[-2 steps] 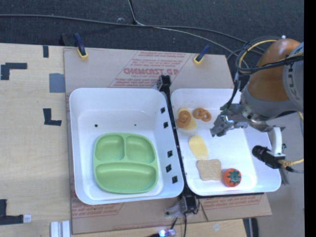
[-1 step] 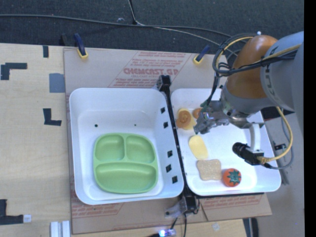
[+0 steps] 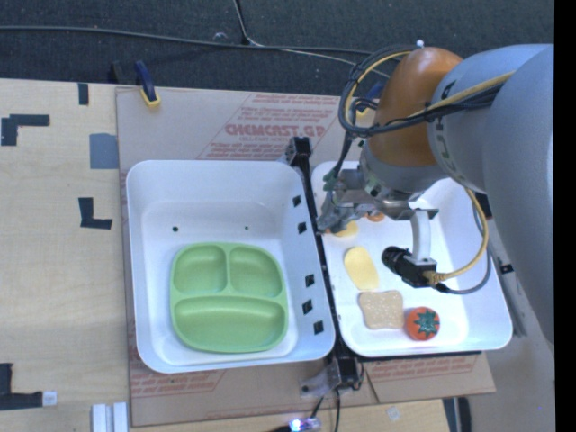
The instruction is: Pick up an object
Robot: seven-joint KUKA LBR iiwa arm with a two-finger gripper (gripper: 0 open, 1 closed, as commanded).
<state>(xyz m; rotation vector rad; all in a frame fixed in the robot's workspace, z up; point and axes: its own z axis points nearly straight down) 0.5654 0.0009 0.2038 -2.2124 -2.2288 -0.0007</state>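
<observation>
Left bin holds green divided plate. Right bin: yellow piece, bread slice, tomato in row, just below hand. Small yellow bit touching hand's tip, partly hidden. Hand's grip state unclear, wrist covers it.

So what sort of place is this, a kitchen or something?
More likely a robot test bench in a lab: the arm reaches over two white bins, the food looks like toys, such as the tomato, and loose cables trail behind.
</observation>
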